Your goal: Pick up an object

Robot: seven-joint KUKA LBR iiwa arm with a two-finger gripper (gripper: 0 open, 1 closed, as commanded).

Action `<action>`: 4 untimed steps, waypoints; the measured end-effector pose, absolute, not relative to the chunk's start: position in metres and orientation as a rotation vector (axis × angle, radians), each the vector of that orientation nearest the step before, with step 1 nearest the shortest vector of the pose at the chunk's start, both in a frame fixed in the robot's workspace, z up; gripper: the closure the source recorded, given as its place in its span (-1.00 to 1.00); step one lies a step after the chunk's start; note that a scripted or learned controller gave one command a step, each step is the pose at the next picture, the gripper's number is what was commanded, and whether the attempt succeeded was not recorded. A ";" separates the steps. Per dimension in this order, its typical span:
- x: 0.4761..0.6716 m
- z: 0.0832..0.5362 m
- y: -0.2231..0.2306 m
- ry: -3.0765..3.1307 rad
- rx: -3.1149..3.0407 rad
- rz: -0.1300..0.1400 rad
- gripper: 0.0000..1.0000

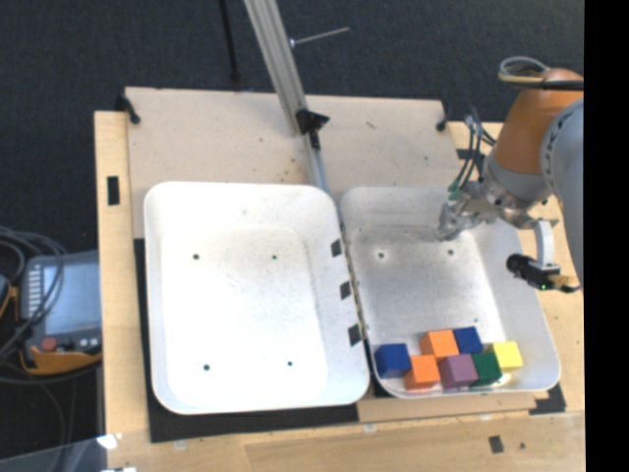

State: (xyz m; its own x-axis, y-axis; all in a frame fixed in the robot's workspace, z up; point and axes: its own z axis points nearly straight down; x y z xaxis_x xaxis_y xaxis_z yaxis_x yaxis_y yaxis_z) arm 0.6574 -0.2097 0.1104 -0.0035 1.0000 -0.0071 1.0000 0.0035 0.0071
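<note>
The arm (536, 136) comes in from the right of the camera view, its orange band sitting above a grey wrist, and bends down so that the pincer (450, 226) hangs over the far part of the right bin (511, 293), near that bin's back wall. The pincer looks small, metallic and blurred from this height; whether it is apart or together cannot be told, and nothing is seen in it. A thin cable loops along the wrist, and a small black part juts out beside the arm over the bin's right rim. Both bins are shallow white trays with rounded corners and dull, slightly speckled floors; the left bin (157, 264) lies just beside the right one, with small dark clips along the seam between them. The things to pick lie well apart from the pincer, bunched in the near corner of the right bin: a blue block (392, 359), an orange block (440, 342), a second orange block (424, 370), a dark blue block (468, 339), a purple block (458, 369), a green block (486, 366) and a yellow block (507, 354), all small matte cubes touching or nearly touching. The bench (393, 126) is pale wood board, and a ribbed metal rail (275, 47) slants across its far side.
</note>
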 end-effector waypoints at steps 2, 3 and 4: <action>0.661 0.225 -0.199 2.226 2.208 0.007 1.00; 0.662 0.276 -0.210 2.220 2.212 0.006 1.00; 0.647 0.265 -0.159 2.227 2.214 -0.001 1.00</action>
State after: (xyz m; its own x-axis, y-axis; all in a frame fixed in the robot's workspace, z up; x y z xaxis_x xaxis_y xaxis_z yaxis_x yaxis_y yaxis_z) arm 0.6471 -0.1592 0.2647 -0.0056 1.0000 -0.0013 1.0000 0.0056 0.0006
